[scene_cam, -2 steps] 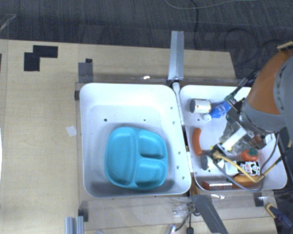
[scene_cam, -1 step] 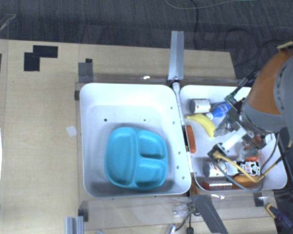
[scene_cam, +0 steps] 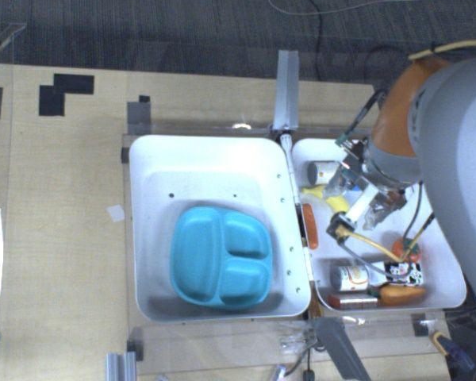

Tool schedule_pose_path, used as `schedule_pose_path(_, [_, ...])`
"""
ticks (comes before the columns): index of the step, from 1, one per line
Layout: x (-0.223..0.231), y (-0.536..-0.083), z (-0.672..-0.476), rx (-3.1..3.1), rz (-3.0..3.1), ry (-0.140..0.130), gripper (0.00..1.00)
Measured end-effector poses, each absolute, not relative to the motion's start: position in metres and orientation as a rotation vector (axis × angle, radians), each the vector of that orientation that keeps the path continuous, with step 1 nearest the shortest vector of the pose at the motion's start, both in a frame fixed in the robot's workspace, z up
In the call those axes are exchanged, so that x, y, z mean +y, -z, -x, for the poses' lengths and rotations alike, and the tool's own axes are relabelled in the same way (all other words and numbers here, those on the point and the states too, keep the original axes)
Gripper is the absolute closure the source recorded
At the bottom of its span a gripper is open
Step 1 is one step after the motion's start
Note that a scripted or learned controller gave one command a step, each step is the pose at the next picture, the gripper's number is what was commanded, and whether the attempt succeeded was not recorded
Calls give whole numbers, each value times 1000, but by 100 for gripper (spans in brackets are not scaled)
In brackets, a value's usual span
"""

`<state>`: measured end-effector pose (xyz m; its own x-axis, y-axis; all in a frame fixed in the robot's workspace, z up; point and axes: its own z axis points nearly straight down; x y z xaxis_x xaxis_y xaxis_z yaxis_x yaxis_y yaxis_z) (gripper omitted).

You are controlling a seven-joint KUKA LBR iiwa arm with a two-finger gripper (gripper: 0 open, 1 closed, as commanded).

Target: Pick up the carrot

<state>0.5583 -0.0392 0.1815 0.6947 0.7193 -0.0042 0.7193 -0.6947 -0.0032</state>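
Note:
The carrot [scene_cam: 309, 227] is a thin orange stick lying along the left wall of the right bin [scene_cam: 452, 288], close to the divider. My gripper [scene_cam: 354, 187] hangs over the upper middle of that bin, above a yellow banana-like thing [scene_cam: 334, 202]. It is a short way up and to the right of the carrot. Nothing shows between it and the carrot, and the wrist parts hide its tips.
A blue divided plate [scene_cam: 220, 255] lies in the left bin [scene_cam: 151, 173]. In the right bin a small can [scene_cam: 323, 171] lies at the back and another can [scene_cam: 351, 276] at the front. Beside the front can are a brown bun-like thing [scene_cam: 401, 295], a black-and-white item [scene_cam: 404, 273] and a dark red stick [scene_cam: 351, 299].

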Motion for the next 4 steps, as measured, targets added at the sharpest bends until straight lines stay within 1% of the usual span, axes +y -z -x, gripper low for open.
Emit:
schedule_pose_path(1, [-82,-88,-555,-836,3028,7,0])
schedule_pose_path(2, [-81,-99,-557,-854,3026,12,100])
schedule_pose_path(3, [-122,-89,-569,-393,3117,14,100])
schedule_pose_path(4, [-164,-96,-555,-552,3091,-6,100])
